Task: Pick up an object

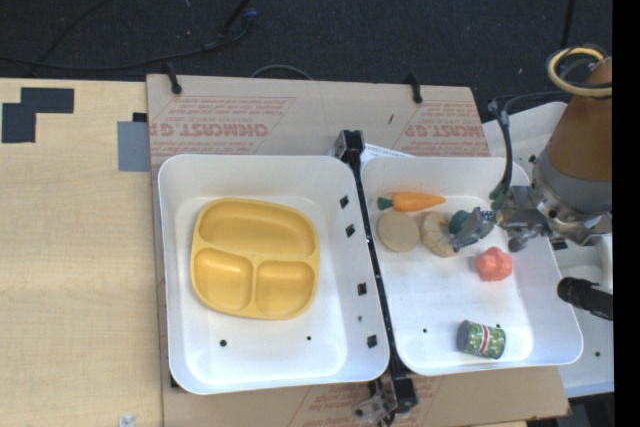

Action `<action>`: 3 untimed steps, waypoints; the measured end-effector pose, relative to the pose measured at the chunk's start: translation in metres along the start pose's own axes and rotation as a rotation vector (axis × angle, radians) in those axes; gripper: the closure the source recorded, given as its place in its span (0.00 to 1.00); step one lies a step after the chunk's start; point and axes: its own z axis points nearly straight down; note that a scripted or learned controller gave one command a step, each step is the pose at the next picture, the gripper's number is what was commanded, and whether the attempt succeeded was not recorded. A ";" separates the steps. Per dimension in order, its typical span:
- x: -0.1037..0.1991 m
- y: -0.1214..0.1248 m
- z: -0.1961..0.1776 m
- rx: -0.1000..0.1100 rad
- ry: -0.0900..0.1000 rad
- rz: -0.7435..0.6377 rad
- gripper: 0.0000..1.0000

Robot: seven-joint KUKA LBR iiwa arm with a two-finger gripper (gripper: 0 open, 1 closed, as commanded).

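Nearest the lower edge of the frame, a small green and white can point(482, 339) is lying on its side in the lower right part of the right bin point(430, 345), well apart from everything else. Its label is too small to read. Below the bins, some dark hardware is poking out at the bottom edge, cut off and hard to make out.

In the left bin point(190, 355), a yellow divided plate point(255, 257) is sitting flat, taking up most of the middle.

Further up in the right bin, a red ball-like thing point(493, 264) is resting just below the gripper point(470, 227). The gripper is reaching in from the right, its dark fingers sitting low over the bin beside a pale lumpy object point(437, 235). Something teal is showing at the fingers, but I cannot tell whether it is part of the gripper or a separate object, and I cannot tell whether the fingers are spread or pressed together. A round beige disc point(398, 233) is lying just left of the pale lump, touching or nearly touching it. Above them, a carrot point(416, 201) is lying sideways with its green end pointing left.

At the right edge the arm point(585, 140) is being cut off by the frame. Behind the bins, a cardboard sheet point(240, 120) with mirrored red lettering is lying flat, and beyond it dark floor with cables.
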 end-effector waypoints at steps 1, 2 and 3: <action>0.000 0.002 -0.005 -0.010 -0.002 -0.002 0.00; 0.000 0.003 0.061 -0.005 0.000 -0.002 0.00; -0.001 0.007 0.126 -0.005 0.000 -0.002 0.00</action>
